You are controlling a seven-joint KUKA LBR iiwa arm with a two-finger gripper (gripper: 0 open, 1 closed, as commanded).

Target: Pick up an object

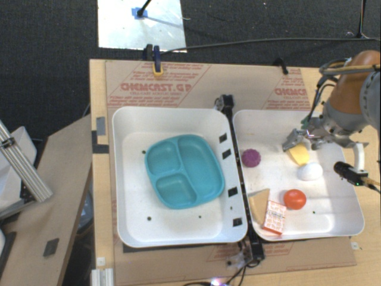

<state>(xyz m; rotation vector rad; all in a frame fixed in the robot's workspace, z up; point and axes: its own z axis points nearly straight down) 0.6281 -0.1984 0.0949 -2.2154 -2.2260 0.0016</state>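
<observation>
The right bin (pixel 339 219) holds several small objects. A yellow block (pixel 300 155) lies near its back, with a white egg-shaped piece (pixel 309 171) just in front of it. My gripper (pixel 305 140) hangs directly over the back edge of the yellow block, open, its grey left finger (pixel 293 140) beside the block's top left corner. Nothing is lifted between the fingers. A purple ball (pixel 250 157) lies to the left, a red tomato-like ball (pixel 294 199) toward the front.
A tan wedge (pixel 259 202) and a red-and-white packet (pixel 274 217) lie at the right bin's front left. The left bin (pixel 131 219) holds a teal divided plate (pixel 183 170). A black divider (pixel 232 159) separates the bins. The arm (pixel 357 100) enters from the right.
</observation>
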